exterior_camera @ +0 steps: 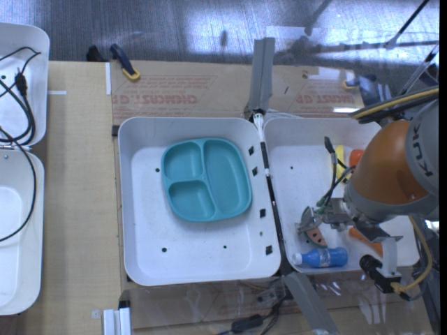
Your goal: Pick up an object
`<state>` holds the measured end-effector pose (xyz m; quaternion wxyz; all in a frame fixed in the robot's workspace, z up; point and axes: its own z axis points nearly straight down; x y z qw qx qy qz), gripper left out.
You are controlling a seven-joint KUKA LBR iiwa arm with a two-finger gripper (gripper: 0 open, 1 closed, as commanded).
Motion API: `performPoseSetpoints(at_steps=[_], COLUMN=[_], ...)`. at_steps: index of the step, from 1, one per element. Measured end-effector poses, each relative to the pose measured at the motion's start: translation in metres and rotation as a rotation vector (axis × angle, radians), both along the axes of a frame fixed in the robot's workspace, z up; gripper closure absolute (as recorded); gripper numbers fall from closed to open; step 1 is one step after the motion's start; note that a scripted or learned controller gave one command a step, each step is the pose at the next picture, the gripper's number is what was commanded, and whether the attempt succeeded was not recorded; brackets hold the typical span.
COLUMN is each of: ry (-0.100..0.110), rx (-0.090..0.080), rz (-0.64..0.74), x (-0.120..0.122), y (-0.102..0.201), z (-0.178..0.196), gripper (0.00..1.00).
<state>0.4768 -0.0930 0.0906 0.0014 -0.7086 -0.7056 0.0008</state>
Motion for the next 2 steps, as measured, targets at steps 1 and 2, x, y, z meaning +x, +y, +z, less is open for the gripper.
performPoseSetpoints(at_steps=[1,2], ry=[0.0,0.0], rx=[0.0,-0.002], rz=[-0.004,0.005], x=[0.0,0.047], y=[-0.001,0.039], z=[0.009,0.1], gripper=[1.0,1.0])
